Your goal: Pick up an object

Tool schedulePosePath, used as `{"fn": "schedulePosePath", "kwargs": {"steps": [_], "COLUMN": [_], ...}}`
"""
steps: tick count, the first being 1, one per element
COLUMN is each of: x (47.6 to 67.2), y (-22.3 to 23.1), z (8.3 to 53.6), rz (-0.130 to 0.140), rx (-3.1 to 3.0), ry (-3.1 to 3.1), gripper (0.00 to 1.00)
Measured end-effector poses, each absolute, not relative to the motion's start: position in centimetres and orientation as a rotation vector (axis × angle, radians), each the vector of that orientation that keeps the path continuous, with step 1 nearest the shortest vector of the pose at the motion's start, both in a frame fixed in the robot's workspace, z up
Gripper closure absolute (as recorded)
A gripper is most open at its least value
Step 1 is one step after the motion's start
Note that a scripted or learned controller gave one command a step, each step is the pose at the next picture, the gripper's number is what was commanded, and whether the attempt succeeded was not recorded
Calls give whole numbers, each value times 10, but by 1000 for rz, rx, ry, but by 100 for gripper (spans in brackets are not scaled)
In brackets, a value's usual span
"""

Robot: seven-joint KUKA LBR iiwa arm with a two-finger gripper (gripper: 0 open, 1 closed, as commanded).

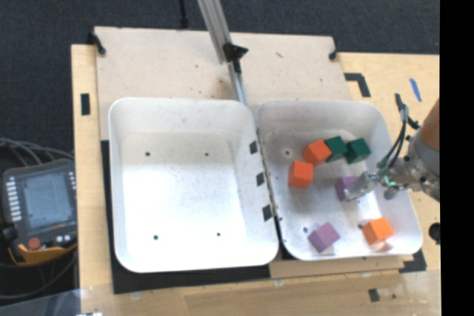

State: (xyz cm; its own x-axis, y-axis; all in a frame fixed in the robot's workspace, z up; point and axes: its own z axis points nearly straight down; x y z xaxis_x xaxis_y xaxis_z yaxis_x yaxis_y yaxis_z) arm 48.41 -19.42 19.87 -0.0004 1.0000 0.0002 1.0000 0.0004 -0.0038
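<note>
From the camera view, two shallow white bins sit side by side on the bench; the left bin (185, 181) shows only its speckled white floor; the right bin (326, 118) carries the blocks. Taking the right bin's floor as a clock face: toward twelve o'clock an orange cube (318, 152) touches a dark green cube (337, 146), and a second green cube (358, 150) sits just beside that at about one o'clock; near nine o'clock lies another orange cube (300, 174), just below the first; at about six o'clock rests a purple cube (324, 237); at about four o'clock, close to the rim, sits a third orange cube (378, 230); near the centre, slightly toward three o'clock, is a second purple cube (345, 186).

The arm enters from three o'clock, and the gripper (363, 186) hangs low over the right bin, its tip up against the central purple cube on that cube's three o'clock side; the metal fingers blur into the block, so whether the jaws are spread or pressed together cannot be told; the cube may be touched, but it is not plainly seen between them.
</note>
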Motion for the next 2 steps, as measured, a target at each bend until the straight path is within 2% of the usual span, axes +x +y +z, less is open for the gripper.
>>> {"fn": "schedulePosePath", "kwargs": {"steps": [1, 2], "x": [485, 487], "y": [-194, -184], "z": [201, 147], "rz": [-2, 4], "rx": [-2222, -2222], "ry": [-2223, -2217], "gripper": [0, 0]}}
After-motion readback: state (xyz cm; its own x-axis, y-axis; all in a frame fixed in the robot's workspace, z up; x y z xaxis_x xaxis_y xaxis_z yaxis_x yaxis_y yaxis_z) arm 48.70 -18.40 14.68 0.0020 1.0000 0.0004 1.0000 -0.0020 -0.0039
